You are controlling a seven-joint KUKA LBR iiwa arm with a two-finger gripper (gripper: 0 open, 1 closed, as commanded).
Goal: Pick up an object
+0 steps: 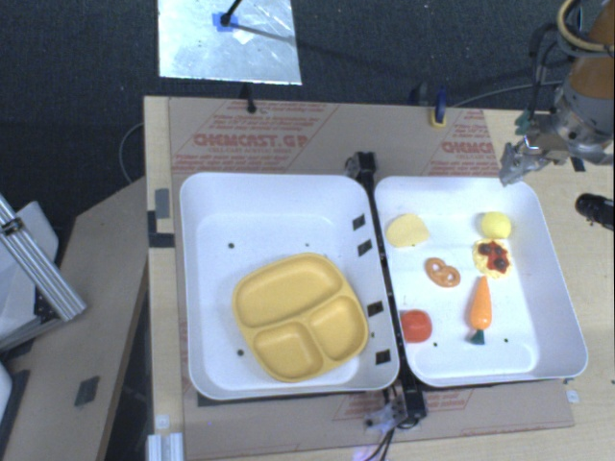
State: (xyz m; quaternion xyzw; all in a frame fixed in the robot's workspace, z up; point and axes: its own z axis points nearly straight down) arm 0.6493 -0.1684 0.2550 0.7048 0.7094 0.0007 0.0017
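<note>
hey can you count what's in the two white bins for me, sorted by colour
Yellow: 3, divided tray, flat piece, round piece
Orange: 2, carrot, pretzel
Red: 1, tomato
Mixed yellow and red: 1, pizza piece
Total: 7

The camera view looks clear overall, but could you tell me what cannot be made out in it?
- Gripper, camera view: small and blurred above the right bin's far corner; finger state unreadable.
- Arm, camera view: cut off by the right edge.
- Small topped piece beside the carrot: too small to identify.
- Cables at the bench's near edge: partly cut off.
</note>
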